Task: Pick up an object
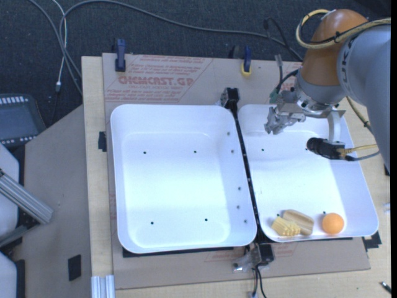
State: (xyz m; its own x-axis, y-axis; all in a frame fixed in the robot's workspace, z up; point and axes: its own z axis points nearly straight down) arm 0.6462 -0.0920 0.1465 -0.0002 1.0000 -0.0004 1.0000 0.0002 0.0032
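my two bins (180,179) look like smooth, faintly glossy white plastic, the worktop (158,79) under them matt pale wood board with red print, my arm (366,54) grey and satin with a shiny orange band (325,48), my hand (276,121) dull bare metal.

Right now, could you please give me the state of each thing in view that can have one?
Pincer: above the far end of the right bin, holding nothing visible.
Orange ball: resting in the right bin's near corner, untouched.
Corn cob: lying by the near rim, against the bread roll.
Bread roll: lying flat, left of the ball.
Left bin: sitting flat beside the right bin.
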